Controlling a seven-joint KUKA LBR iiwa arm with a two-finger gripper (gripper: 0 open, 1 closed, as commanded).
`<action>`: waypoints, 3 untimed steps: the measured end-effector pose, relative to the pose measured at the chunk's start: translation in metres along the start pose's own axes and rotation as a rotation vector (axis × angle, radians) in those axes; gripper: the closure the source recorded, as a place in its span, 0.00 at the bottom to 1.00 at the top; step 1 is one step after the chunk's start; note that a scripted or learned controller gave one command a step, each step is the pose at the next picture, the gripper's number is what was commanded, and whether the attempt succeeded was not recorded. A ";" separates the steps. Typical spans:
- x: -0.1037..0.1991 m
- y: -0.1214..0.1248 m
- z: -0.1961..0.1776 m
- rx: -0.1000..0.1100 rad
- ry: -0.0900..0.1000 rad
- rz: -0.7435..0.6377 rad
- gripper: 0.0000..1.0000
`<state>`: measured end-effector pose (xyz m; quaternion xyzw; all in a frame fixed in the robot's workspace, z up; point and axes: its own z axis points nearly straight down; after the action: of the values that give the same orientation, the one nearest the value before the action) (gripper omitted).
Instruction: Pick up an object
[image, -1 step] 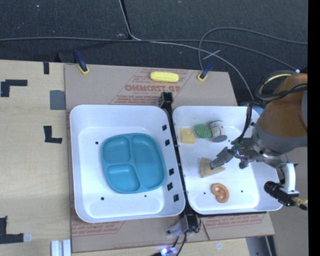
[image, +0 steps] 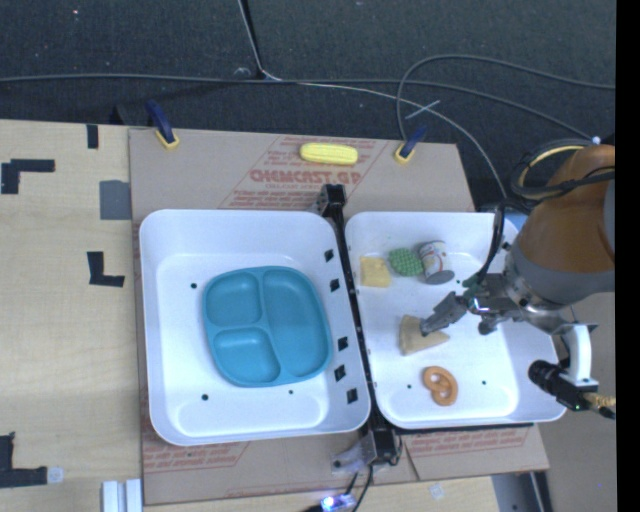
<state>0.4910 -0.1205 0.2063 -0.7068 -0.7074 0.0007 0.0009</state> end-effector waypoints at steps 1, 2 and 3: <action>0.000 0.000 0.064 0.005 0.001 0.001 0.00; 0.000 -0.001 0.118 0.003 0.001 0.000 0.00; 0.001 0.000 0.106 0.002 0.002 -0.001 1.00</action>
<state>0.4904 -0.1194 0.1005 -0.7064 -0.7078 0.0009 0.0023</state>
